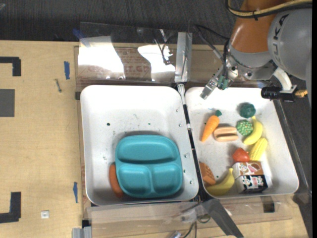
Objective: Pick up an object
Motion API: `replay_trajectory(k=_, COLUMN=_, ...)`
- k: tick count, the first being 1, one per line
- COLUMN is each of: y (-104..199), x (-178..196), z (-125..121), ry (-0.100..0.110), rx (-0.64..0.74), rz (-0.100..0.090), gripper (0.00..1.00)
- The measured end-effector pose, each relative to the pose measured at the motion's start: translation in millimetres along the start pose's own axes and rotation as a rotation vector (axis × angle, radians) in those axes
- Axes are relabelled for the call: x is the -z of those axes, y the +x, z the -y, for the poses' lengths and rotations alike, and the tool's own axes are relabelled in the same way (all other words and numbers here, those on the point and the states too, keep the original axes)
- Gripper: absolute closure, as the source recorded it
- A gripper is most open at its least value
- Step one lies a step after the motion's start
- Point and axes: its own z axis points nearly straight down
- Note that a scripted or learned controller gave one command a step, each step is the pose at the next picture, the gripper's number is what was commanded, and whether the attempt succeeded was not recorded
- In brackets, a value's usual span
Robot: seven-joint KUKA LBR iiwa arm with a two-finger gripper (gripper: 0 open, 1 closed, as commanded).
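- An orange object lies under the left edge of the teal divided tray in the left bin; so little of it shows that its kind cannot be told.
- The arm is cut off by the top and right borders, and its grey and orange body hides the far right corner of the right bin.
- The gripper hangs above the far left corner of the right bin, tilted, its tip toward the divider between the bins. Its tip is too small and blurred to make out, so it cannot be told whether it is spread or pressed together; nothing is seen in it.
- The toys all lie in the right bin. Taking the carrot as landmark: the gripper is just beyond it, apart from it.
- Just right of the carrot lies a hot dog, then a green bumpy piece and a dark green round one.
- Further right, yellow pieces stand near the right wall.
- Nearer the camera than the carrot sit a red piece, a milk carton, a banana and a brown piece against the divider.
- Bare white floor shows between the carrot and the far wall, and below the carrot toward the brown piece.
- In the left bin, the far half is open floor.
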Motion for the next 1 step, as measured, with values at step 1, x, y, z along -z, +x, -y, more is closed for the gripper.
replay_trajectory(k=1, y=34.9, x=50.4, z=-5.1, ry=0.002, rx=0.124, rz=-0.001, gripper=1.00)
